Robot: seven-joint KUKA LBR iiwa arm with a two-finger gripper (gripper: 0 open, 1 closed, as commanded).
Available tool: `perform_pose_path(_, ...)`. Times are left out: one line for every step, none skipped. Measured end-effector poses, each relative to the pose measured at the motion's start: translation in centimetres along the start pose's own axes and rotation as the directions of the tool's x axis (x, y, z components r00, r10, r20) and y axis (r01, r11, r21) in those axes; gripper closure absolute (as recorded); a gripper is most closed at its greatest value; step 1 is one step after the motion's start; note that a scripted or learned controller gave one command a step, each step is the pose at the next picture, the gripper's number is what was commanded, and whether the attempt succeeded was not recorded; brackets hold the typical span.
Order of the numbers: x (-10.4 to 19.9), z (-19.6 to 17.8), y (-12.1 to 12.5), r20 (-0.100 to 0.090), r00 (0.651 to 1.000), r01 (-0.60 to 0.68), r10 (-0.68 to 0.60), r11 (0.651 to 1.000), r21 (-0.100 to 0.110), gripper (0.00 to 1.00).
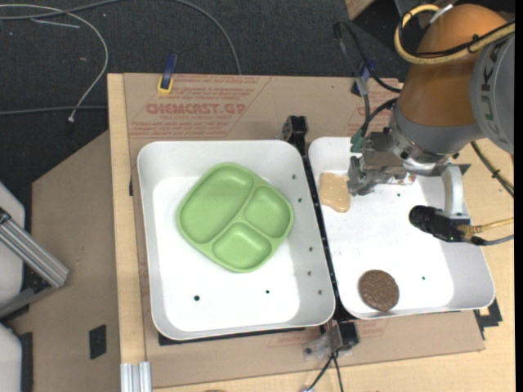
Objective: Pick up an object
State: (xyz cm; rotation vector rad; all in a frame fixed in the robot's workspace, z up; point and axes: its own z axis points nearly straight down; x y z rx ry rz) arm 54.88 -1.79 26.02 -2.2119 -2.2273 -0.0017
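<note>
Two bins [155, 243] on my screen. Leftmost, a green tray [235, 216] lies in the left one; cardboard [204, 104] behind it reads "CHEMCAST GP". In the right bin I see a tan piece [334, 193] by its left wall and a brown disc [379, 290] near the front. My arm [445, 72] bends down from the right, gripper [361, 178] low just beside the tan piece; its state I cannot tell.

Bulky robot arm [458, 72] with a rounded orange band, grey casing beside it bearing dark letters, yellow cable looped over the top, black cables along its side, metal gripper [365, 176] below with green fittings
</note>
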Motion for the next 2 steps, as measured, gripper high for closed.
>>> perform_pose_path(5.3, -0.2, 0.7, 0.001, 1.000, 0.000, 0.000, 1.000, -0.002, 1.00)
perform_pose_path(10.5, 1.3, 2.1, 0.001, 1.000, 0.000, 0.000, 1.000, -0.002, 1.00)
